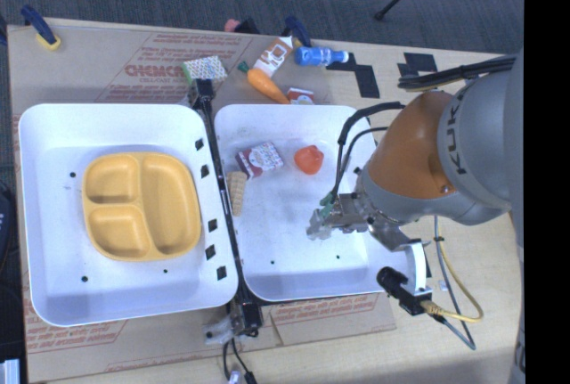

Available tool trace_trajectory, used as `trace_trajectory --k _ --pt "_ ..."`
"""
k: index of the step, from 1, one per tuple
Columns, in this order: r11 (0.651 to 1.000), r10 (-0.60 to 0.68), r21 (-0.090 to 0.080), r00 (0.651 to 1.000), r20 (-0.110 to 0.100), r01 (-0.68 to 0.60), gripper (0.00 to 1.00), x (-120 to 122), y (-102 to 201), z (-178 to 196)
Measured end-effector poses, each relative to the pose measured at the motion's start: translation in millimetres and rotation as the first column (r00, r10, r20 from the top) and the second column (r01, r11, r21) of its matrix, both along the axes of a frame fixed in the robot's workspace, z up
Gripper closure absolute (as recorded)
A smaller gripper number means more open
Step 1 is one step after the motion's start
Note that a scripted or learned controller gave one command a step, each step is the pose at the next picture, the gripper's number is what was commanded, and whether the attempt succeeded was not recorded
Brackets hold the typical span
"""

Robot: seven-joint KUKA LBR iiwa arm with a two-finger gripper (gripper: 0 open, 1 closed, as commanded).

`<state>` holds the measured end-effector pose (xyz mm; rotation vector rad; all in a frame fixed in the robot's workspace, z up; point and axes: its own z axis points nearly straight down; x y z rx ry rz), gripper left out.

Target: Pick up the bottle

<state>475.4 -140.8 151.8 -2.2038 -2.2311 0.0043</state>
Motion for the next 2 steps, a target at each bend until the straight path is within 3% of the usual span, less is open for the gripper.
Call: trace_trajectory --k 1,2 --pt "1.0 -0.018 -0.002 1.0 0.005 0.018 1.0 1.2 -36.7 80.5" --pt "0.995 0.095 0.0 0.995 0.001 -0.095 1.0 0.5 43.0 17.4"
